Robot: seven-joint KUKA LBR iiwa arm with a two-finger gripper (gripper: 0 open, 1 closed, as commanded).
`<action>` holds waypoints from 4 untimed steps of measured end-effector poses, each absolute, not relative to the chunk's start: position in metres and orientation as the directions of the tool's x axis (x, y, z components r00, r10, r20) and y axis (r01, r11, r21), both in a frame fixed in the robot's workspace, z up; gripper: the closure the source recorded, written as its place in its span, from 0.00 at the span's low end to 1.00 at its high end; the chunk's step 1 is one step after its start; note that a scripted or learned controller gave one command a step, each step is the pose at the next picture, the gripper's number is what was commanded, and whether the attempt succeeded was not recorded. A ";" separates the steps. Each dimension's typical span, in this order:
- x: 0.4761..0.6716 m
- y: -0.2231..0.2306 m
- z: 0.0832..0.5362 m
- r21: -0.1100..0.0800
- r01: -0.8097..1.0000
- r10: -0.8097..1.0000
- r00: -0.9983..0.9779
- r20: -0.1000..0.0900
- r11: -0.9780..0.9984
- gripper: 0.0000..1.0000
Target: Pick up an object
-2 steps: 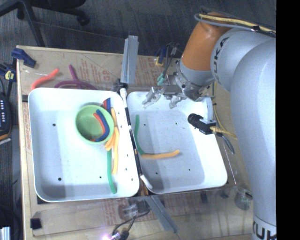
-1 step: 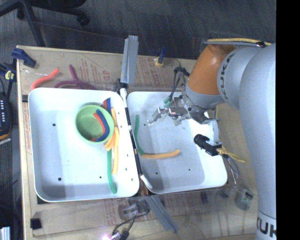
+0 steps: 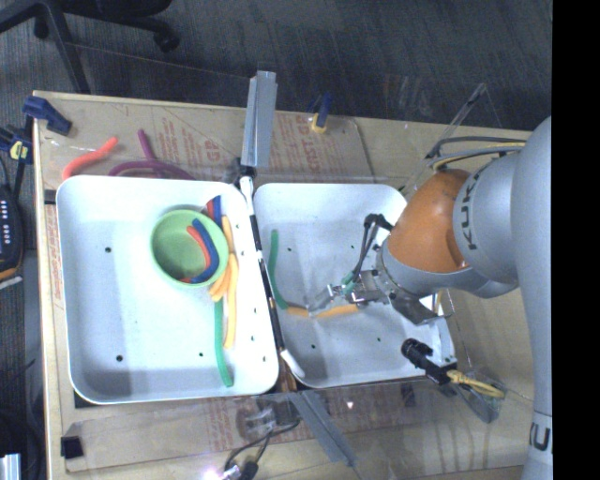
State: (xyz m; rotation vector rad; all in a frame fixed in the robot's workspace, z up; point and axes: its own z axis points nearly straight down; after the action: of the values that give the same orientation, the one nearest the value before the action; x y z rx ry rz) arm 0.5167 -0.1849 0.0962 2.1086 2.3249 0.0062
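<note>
Camera view: end effector [image 3: 330, 298] low in right bin [image 3: 319, 366].
Poised over orange stick [image 3: 323, 311]; finger state cannot be told. Green bowl [image 3: 187, 247] in left bin [image 3: 94, 281].

A dark grey carpeted floor [image 3: 375, 47] runs across the top, with the black wheeled base of an office chair [image 3: 141, 23] standing on it at upper left. Below lies a pale wooden bench top [image 3: 375, 141], printed with faint red lettering. Blue clamps [image 3: 45, 114] grip its upper left edge. A grey metal bar [image 3: 259, 117] lies upright across the board, near the middle.
</note>
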 end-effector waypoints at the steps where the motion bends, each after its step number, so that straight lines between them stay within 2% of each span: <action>1: 0.519 -0.185 0.108 0.010 0.994 0.994 -0.105 -0.005 0.105 1.00; 2: 0.519 -0.185 0.108 0.010 0.994 0.994 -0.105 -0.005 0.105 0.00; 3: 0.515 -0.129 0.093 -0.001 0.999 0.999 -0.044 0.000 0.044 0.00; 4: 0.516 -0.130 0.102 -0.003 0.999 0.999 -0.051 -0.002 0.051 1.00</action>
State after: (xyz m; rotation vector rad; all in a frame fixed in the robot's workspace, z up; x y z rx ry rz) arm 0.5155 -0.1298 0.1024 2.1645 2.2773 -0.0059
